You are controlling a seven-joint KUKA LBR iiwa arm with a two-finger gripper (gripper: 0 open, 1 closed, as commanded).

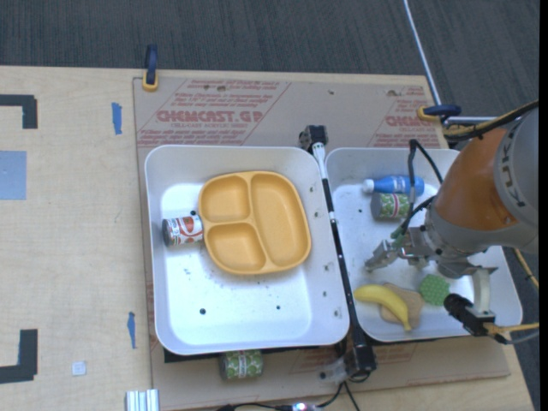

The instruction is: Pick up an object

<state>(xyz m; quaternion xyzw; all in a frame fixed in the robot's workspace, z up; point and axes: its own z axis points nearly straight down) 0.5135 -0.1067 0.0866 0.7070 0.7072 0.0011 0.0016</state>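
Observation:
My gripper [387, 252] hangs low over the middle of the right bin [344, 229], its fingers spread apart with nothing between them. Just below it lies a yellow banana [383, 299] beside a tan piece [414, 306]. A round green object [434, 289] sits to the gripper's right, partly under the arm. Above the gripper, a green-labelled can [393, 205] and a blue and white bottle [393, 183] both lie on their sides. In the left bin [171, 315] rest a yellow divided plate [255, 221] and a red can [181, 229] on its side.
Another green can [242, 365] lies on the bench in front of the left bin, outside it. A black rod [325, 197] runs along the wall between the bins. The arm's grey and orange body [479, 195] covers the right bin's far right side.

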